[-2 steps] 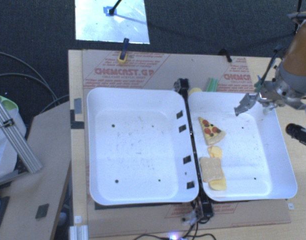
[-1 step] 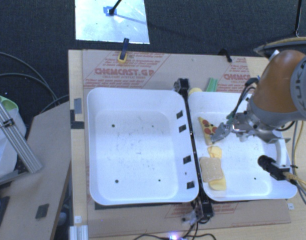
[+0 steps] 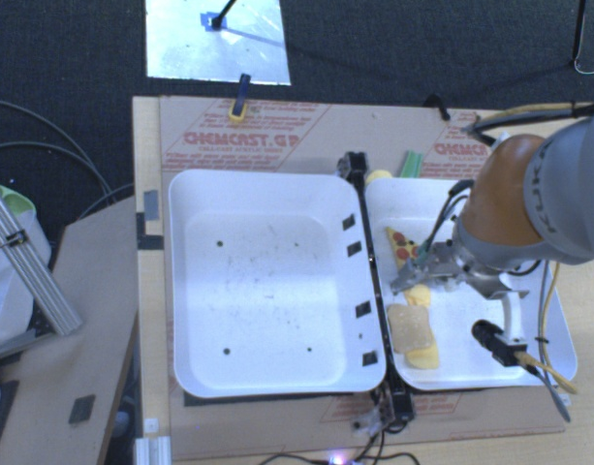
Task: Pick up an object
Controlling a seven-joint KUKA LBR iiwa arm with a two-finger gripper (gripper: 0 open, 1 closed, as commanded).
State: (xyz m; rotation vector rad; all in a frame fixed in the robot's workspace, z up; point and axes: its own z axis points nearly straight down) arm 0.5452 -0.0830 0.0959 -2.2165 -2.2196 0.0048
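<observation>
Nearest the camera, the arm (image 3: pixel 529 201) is seen over the right bin (image 3: pixel 558 356). The end effector (image 3: pixel 411 277) is lowered beside a yellow-red piece (image 3: pixel 402 244), above a tan slab (image 3: pixel 411 327); its grip cannot be told. The left bin (image 3: pixel 267 279) is adjacent, on the counter (image 3: pixel 248 134).

Bench (image 3: pixel 267 129) bears two white bins (image 3: pixel 267 289), side by side.

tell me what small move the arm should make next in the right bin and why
Probably lower the end effector a little and close on the yellow piece right under it. The end effector sits low in the right bin, just above that piece, between the red-spotted slice and the tan sponge-like block. Nothing visible sits between its tips, so no grasp seems made yet.
</observation>
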